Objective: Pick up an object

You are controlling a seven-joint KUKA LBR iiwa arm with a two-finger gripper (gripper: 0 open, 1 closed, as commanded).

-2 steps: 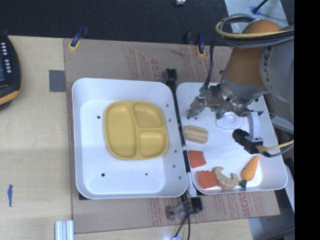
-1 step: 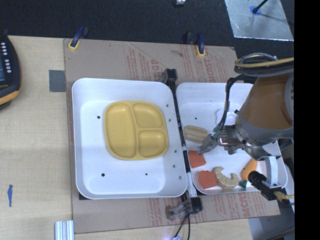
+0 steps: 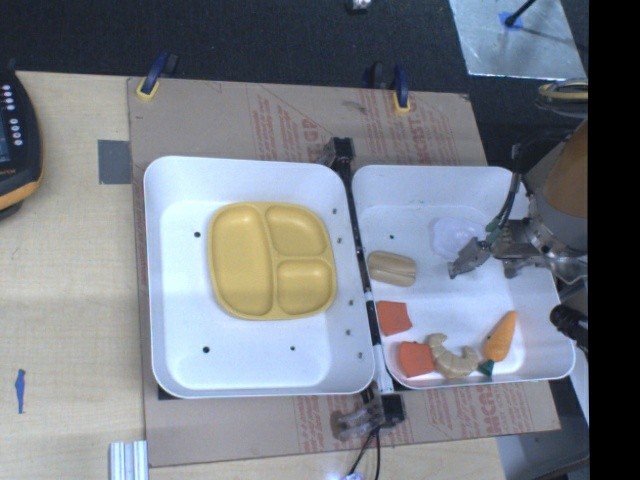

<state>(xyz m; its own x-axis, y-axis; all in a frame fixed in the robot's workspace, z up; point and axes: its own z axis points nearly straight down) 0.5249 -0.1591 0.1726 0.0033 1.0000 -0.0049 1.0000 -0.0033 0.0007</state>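
Bread roll (image 3: pixel 391 268) lies near the right bin's (image 3: pixel 430 183) left wall, just above an orange block (image 3: pixel 394 317). The pincer (image 3: pixel 470 261) hangs to the roll's right, apparently spread and holding nothing. It should probably straddle the roll's middle before closing.

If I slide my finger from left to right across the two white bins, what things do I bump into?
Yellow divided plate → tan bread roll → beige curved piece → carrot → the gripper over the right bin.
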